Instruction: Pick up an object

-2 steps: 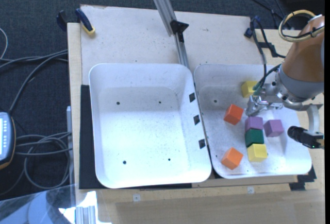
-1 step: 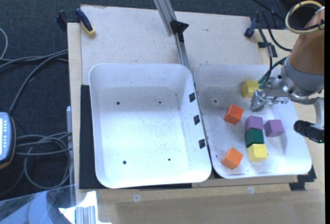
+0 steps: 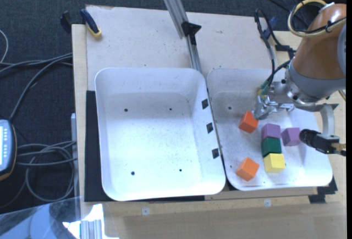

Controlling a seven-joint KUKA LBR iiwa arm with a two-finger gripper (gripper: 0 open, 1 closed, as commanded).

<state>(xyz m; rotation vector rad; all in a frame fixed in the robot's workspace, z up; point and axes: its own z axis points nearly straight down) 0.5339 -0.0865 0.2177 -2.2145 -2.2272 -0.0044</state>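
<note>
Hovering fingers (image 3: pixel 265 111) just beside an orange block (image 3: pixel 248 122).

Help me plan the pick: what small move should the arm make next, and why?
Probably ease the tool down and slightly left onto the upper orange block. That block sits apart from the clustered blocks in the right bin, just below-left of the tool.

Arm (image 3: pixel 319 62) low, claw (image 3: pixel 266 107) down

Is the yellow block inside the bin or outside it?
Inside. The yellow block lies on the floor of the right bin, just below the green block, within the rim.
</note>
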